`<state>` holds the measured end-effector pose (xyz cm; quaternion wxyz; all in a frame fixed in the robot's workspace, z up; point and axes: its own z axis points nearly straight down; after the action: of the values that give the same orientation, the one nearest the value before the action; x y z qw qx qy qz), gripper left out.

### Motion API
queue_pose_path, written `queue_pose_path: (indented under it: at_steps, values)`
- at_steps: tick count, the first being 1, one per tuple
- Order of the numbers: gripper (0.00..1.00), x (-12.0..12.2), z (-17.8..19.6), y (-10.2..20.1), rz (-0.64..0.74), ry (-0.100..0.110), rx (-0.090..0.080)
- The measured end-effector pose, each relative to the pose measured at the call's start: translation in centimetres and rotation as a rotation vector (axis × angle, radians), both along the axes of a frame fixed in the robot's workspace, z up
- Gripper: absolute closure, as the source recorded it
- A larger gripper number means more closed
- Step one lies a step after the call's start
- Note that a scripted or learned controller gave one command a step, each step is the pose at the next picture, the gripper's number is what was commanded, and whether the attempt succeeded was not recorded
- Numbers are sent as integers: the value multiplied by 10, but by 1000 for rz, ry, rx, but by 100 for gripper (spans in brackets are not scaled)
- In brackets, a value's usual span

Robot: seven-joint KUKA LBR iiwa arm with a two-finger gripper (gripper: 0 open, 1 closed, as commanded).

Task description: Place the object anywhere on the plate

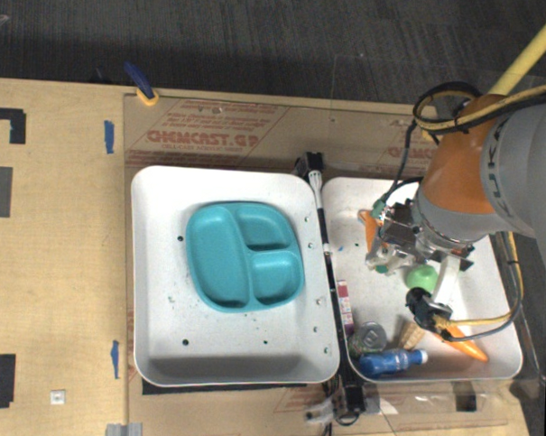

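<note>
A teal divided plate (pixel 244 255) lies in the left white bin (pixel 160 325) with nothing on it. My gripper (pixel 386 255) hangs low over the upper middle of the right bin (pixel 506 358), well to the right of the plate. A green rounded object (pixel 422 277) sits just right of the gripper, partly under the wrist. A small orange piece (pixel 370 225) lies at the gripper's upper left. I see nothing that is plainly held.
Along the right bin's front lie a blue tube (pixel 391 360), a grey round piece (pixel 370 337) and an orange object (pixel 467 346). A pink strip (pixel 343 302) rests by the ridge between the bins. The arm covers the bin's right half.
</note>
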<state>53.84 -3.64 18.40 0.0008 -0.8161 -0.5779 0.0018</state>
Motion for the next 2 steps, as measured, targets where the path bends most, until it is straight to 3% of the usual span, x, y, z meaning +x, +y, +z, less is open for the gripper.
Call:
queue_pose_path:
  at_steps: [1,2]
  values:
    - [100,30,52,71,-23,-7,3]
    - [100,21,30,119,0,3,1]
